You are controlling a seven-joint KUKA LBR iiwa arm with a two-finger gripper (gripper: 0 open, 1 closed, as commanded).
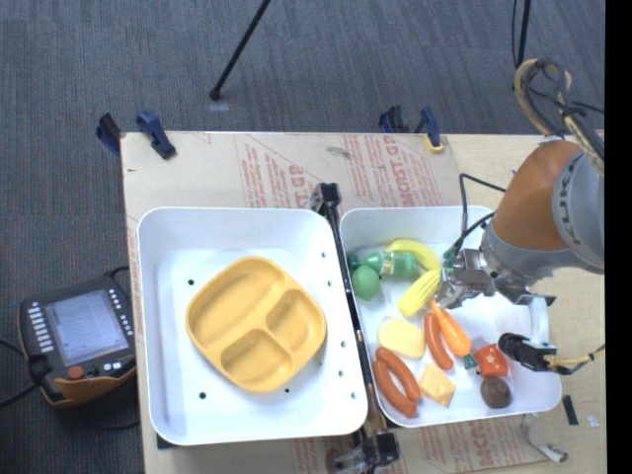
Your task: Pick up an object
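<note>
At right of the frame, the gripper (456, 286) hangs low in the right bin (549, 395), just beside the corn cob (419, 291) and carrot (451, 331); whether it grips anything cannot be told.

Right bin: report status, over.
Gripper low in right bin, beside corn and carrot. Nothing visibly held. Food crowded close around.

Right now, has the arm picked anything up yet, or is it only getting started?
Nothing looks lifted yet. The gripper is down in the right bin, close to the corn cob and carrot. All the toy food lies in that bin. Grasping and lifting remain.
</note>
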